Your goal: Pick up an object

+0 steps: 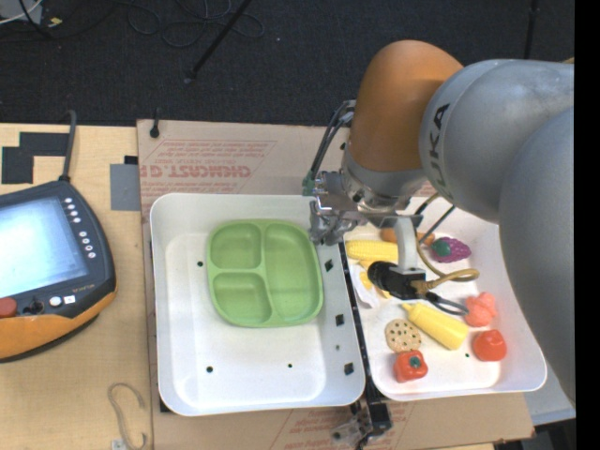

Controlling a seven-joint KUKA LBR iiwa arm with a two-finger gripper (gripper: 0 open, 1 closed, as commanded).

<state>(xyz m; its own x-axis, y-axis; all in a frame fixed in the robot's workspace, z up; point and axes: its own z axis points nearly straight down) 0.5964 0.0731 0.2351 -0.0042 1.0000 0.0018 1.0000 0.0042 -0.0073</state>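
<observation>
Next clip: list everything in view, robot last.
left bin: one, white, bench centre
right bin: one, white, beside it
plate: one, green, left bin
corn: one, yellow, right bin, far side
grapes: one bunch, purple, right bin, far side
cookie: one, tan, right bin, near side
tomato: one, red, beside cookie
block: one, yellow, right of cookie
pink toy: one, pink, right bin's right side
red toy: one, red, beside pink toy
pendant: one, grey and orange, left of bins
arm: one, grey with orange band, from right
end effector: one, dark, above bins' shared edge
</observation>
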